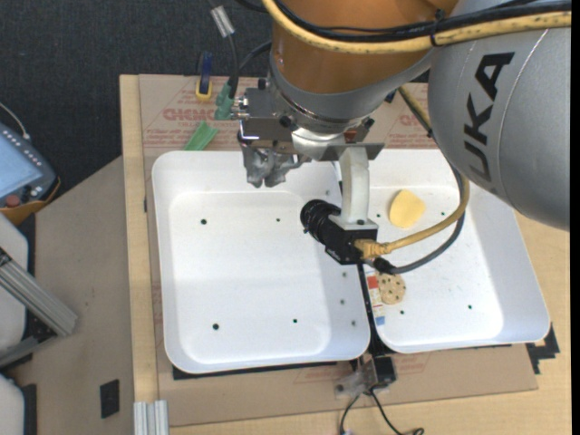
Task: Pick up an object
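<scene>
Cardboard (145, 333) lies under both bins, with a green clip (201, 136) and a small blue-and-yellow piece (205, 78) on it near the far edge, left of the arm. Next comes the left bin (227, 333), a shallow white tray with a few dark dots on its floor. The gripper (265, 169) hangs over this bin's far edge, a grey metal cluster below the orange band (362, 16); whether it is apart or together cannot be told at this angle, and nothing can be seen between its tips. A white bracket and a black fitting (326, 229) with a yellow cable (426, 232) sit just right of it, above the seam between the two bins. In the right bin (489, 324), a yellow object (407, 208) lies toward the far side, rounded and slightly elongated, its long axis tilted from lower left to upper right, the broader end nearer the camera. Well apart from it, a small tan disc with dark holes (391, 287) rests near the seam, beside a red-marked strip (373, 293). The grey arm (507, 89) covers the far right corner
</scene>
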`<state>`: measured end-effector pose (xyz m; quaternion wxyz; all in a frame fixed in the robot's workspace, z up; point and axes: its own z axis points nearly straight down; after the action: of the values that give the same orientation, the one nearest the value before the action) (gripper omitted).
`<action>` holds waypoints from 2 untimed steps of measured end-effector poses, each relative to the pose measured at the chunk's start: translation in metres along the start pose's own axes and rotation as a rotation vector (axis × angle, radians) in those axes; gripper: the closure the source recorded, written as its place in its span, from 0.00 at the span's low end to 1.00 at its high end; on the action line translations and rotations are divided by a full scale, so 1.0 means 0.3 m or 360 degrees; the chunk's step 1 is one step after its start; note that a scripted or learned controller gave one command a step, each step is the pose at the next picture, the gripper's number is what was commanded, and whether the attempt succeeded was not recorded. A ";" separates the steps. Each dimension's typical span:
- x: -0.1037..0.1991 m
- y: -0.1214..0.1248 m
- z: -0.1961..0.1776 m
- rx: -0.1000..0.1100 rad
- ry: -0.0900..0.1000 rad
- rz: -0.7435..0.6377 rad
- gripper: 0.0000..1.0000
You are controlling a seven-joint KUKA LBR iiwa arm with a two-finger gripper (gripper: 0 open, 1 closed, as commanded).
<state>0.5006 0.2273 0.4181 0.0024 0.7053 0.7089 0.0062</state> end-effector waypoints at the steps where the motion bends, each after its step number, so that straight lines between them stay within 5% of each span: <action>1: -0.252 -0.082 0.271 0.0038 -0.0017 0.0021 1.00; 2: -0.369 -0.077 0.272 0.0025 -0.0011 0.0016 1.00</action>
<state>0.4792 0.1170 0.3358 -0.0008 0.7089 0.7053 -0.0019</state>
